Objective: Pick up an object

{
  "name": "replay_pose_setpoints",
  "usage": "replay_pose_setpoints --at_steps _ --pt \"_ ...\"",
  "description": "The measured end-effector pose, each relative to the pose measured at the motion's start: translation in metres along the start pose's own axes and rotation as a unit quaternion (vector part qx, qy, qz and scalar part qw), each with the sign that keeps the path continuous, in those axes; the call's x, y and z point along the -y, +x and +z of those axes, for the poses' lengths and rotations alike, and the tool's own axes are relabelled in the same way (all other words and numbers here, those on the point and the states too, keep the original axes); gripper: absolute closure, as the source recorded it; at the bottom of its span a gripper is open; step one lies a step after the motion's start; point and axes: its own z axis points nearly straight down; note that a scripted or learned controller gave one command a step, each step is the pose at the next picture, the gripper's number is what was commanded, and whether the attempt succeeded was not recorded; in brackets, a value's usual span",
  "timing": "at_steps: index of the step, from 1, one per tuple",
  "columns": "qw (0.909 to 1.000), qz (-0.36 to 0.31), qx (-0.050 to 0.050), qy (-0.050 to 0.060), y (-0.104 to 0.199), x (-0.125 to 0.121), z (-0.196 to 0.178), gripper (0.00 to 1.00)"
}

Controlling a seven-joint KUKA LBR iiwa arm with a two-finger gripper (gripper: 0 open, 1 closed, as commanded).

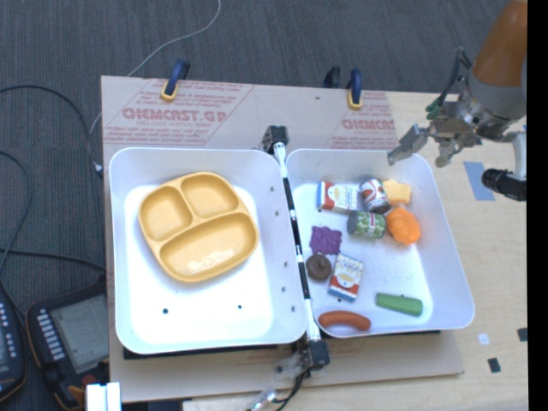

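The gripper point(425, 146), fingers spread and holding nothing, hangs over the right bin's point(445, 229) far edge, with a red-and-white can point(374, 194), yellow block point(396, 192) and orange ball point(403, 226) just below-left of it.

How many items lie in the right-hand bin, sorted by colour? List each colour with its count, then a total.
Orange: 2 (orange fruit, sausage)
Yellow: 1
Green: 2 (can, long piece)
Purple: 1
Brown: 1
Red-and-white: 3 (two cartons, can)
Total: 10
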Motion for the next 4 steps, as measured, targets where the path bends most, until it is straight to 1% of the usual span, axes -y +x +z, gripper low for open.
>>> replay_pose_setpoints --at_steps 1,2,3,4 --pt "1.0 -0.001 0.0 -0.001 -0.014 -0.018 0.122 0.0" --pt "1.0 0.0 0.001 -0.003 0.042 0.022 0.159 0.0" --pt "1.0 0.0 0.001 -0.004 0.042 0.021 0.149 1.0" --pt "1.0 -0.001 0.0 -0.001 0.122 0.044 0.062 1.0"
